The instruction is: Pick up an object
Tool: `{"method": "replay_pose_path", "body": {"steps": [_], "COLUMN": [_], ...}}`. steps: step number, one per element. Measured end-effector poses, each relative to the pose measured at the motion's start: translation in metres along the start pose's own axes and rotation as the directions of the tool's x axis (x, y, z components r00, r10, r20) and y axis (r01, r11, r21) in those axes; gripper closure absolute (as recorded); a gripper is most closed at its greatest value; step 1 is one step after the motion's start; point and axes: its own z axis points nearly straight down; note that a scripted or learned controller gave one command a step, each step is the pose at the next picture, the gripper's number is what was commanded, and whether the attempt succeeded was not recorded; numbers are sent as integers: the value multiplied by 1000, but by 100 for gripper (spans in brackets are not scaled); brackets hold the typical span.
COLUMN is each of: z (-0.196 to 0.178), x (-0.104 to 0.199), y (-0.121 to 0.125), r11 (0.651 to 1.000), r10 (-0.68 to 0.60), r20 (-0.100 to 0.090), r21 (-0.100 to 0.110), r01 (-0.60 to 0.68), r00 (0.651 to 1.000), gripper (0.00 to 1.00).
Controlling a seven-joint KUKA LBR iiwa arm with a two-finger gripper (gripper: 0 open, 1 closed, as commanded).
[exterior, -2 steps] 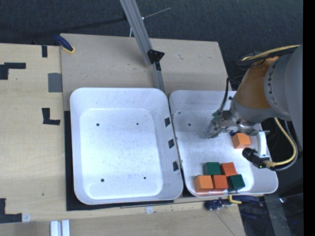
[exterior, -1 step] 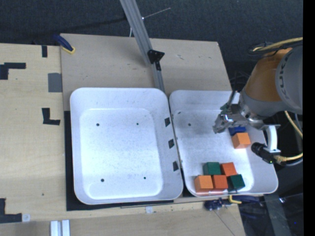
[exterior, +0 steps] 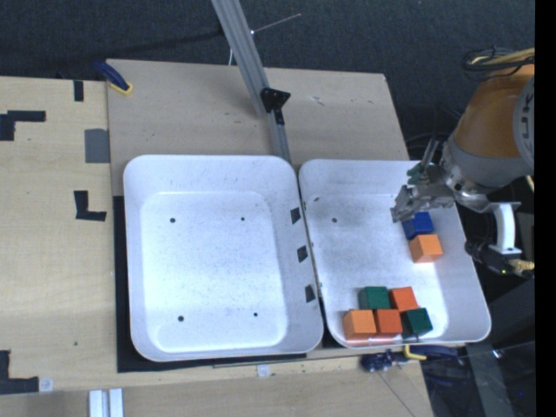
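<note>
1. The end effector (exterior: pixel 415 200) hangs over the upper right part of the right bin (exterior: pixel 347 189), at the tip of the grey arm with its orange band (exterior: pixel 495 129), which reaches in from the right. Whether it is released or clenched cannot be told; its tip is a dark, blurred mass from this angle.
2. The blue block (exterior: pixel 420 224) lies just below and slightly right of the end effector as seen here, so close that the two appear to touch or overlap. No object can be seen held in it. An orange block (exterior: pixel 426 248) sits just below the blue one, touching or nearly so.
3. Judgement: the blue block is the likeliest target, since it is the nearest. A short descent with a slight shift toward the near rim would centre on it. The neighbouring orange block leaves little room on that side.
4. A cluster of blocks (exterior: pixel 387 311), green, orange and dark green, is packed together near the bin's lower rim, well apart from the end effector.
5. The left bin (exterior: pixel 208 259) stands beside the right one on a wooden worktop (exterior: pixel 174 102). A metal strut (exterior: pixel 248 50) crosses the worktop above the bins.
</note>
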Motion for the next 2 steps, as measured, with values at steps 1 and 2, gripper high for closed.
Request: {"method": "replay_pose_path", "body": {"steps": [1,2], "z": [-53,-52], "x": [0,58], "y": [2,10], "r11": [1000,1000], "r10": [0,-5], "r20": [0,-3], "r21": [0,5], "r01": [0,5], "r00": [1000,1000], "gripper": [100,100]}}
